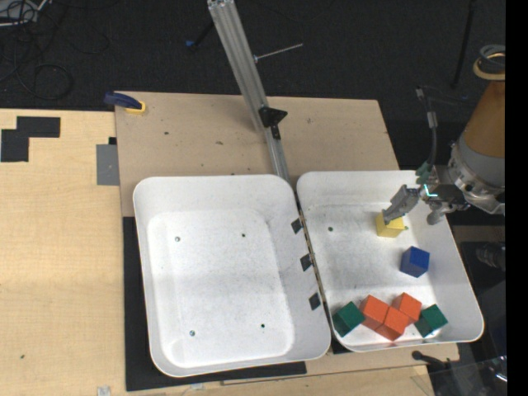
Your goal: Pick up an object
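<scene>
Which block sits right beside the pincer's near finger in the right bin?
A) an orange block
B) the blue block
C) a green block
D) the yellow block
D: the yellow block lies at the tip of the pincer, while the blue block sits apart, nearer the bin's front.

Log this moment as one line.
end effector: open, over right bin | one finger beside yellow block | nothing held | task: not done

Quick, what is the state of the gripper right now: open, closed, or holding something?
Gripper: open, fingers spread, holding nothing; one finger is at the yellow block in the right bin.
</scene>
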Controlling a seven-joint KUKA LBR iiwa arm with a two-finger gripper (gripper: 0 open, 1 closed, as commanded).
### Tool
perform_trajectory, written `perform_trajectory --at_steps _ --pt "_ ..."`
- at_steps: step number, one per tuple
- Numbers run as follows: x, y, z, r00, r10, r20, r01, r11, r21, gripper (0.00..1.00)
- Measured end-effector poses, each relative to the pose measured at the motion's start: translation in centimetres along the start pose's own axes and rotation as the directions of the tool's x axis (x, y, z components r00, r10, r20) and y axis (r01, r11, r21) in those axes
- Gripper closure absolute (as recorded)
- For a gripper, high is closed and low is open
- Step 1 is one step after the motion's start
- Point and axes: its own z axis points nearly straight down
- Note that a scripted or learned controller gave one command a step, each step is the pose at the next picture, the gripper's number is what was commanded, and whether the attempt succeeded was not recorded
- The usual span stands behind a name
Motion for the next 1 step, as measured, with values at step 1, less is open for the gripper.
perform_trajectory --at_steps 1 --pt "-0.09 0.05 -0.20 1.000 0.003 0.001 -0.003 1.000 -0.004 0.00"
